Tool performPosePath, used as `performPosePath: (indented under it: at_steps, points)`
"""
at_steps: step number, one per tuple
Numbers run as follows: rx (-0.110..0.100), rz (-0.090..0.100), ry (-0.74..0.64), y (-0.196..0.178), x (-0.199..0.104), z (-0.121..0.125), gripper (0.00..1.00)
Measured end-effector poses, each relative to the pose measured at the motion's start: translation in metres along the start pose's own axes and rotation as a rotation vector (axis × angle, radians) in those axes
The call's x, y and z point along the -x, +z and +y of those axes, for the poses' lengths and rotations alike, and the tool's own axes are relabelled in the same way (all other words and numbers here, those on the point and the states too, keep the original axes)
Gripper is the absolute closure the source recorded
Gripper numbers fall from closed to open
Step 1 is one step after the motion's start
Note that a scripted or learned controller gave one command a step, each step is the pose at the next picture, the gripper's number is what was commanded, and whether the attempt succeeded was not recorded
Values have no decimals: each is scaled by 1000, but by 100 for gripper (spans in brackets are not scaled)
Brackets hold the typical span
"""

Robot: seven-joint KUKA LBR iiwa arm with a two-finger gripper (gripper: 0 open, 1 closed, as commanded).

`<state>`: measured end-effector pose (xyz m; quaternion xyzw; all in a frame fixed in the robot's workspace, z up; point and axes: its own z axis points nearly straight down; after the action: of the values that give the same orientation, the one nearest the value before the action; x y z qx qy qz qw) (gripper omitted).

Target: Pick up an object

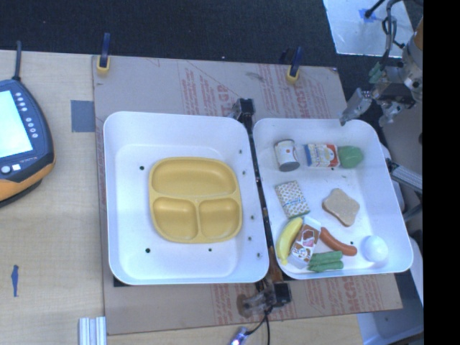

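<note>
**Claw above right bin's far corner, nothing held**

Wooden bench, two white bins side by side. Gripper (368, 108) hangs over the far-right rim of the right bin (394, 214), fingers spread, nothing between them. Nearest items lie toward the near-left of it: green object (351, 157), then milk carton (320, 155) with its long axis across the bin, then can (286, 154). Bread slice (341, 207) is further in. Yellow divided tray (195, 198) sits in the left bin (126, 192).

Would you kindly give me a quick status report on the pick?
End effector open, holding nothing, above right bin's far edge. Toy food untouched in that bin; can and carton nearest. Nothing in the way.
</note>
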<state>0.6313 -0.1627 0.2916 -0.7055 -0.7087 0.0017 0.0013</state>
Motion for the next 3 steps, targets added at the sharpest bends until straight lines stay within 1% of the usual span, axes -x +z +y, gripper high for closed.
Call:
performPosePath:
  at_steps: [1,2,3]
  points:
    - [-3,0,-1,151,-52,-47,0]
    - [1,-2,-2,198,-60,0,0]
    - [-41,6,10,203,-55,17,0]
